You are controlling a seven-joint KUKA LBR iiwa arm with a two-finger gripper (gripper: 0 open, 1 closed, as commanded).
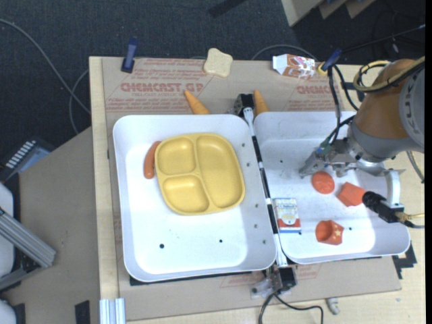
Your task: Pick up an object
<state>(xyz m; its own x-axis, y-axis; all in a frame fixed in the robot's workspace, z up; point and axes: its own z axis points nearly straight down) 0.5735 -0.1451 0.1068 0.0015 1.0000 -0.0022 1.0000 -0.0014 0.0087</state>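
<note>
Where the gripper (pixel 329 162) hangs over the right bin (pixel 297 133), beside a round red piece (pixel 323 182), we cannot tell its state.

Yellow tray (pixel 200 174) left bin (pixel 135 201); arm (pixel 388 113) over right bin (pixel 290 130).

In the right bin (pixel 297 130), a round red tomato slice (pixel 323 183) lies mid-floor, an orange wedge (pixel 351 194) just beside it, a red chunk (pixel 329 232) near the front edge, and a small carton (pixel 288 215) against the left wall.
</note>
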